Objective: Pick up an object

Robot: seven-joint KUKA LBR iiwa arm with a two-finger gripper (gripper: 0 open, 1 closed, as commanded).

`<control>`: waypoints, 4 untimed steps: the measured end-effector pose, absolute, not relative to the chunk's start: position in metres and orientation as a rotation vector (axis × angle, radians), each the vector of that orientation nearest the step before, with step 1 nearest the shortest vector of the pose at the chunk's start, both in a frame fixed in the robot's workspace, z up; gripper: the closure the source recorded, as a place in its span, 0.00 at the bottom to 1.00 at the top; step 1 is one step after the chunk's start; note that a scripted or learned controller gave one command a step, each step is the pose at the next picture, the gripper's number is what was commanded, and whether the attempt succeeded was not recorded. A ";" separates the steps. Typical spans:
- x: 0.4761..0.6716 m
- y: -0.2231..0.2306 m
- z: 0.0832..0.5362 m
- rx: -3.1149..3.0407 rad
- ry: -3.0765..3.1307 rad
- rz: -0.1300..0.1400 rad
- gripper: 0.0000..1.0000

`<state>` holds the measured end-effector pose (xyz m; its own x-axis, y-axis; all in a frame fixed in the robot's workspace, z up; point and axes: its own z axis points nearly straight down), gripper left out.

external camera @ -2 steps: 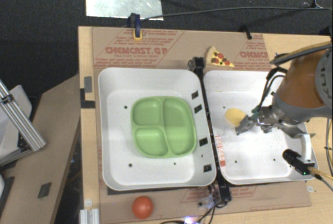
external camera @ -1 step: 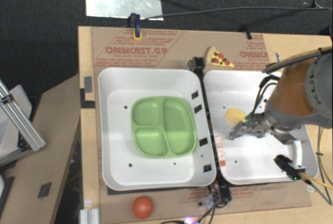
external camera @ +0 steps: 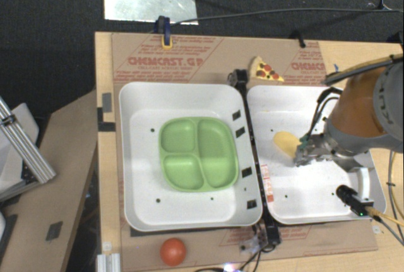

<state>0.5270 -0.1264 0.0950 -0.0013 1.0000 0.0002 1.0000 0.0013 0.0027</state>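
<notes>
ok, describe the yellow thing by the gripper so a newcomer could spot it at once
Find the two white bins; take the right bin, where the grey arm reaches in. The yellow object lies on its floor toward the left side, just left of the gripper. It is the one rounded, pale yellow lump there, unlike the green divided plate in the left bin.

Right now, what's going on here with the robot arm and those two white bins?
A grey robot arm with an orange band reaches in from the right over the right-hand shallow white bin. Its hand sits low in that bin, right beside a small yellow rounded object; whether it has hold of it can't be told from this view. The left-hand white bin holds a light green divided plate. Outside the bins, a toy pizza slice lies on the bench behind them, and a red-orange ball in front.
</notes>
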 end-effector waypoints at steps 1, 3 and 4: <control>0.535 -0.119 0.154 2.212 2.222 0.007 1.00; 0.565 -0.064 0.206 2.209 2.232 0.006 1.00; 0.594 -0.021 0.215 2.210 2.229 0.006 1.00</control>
<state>0.5938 -0.0208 0.2153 -0.0089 1.0000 0.0010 0.9999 0.0089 0.0048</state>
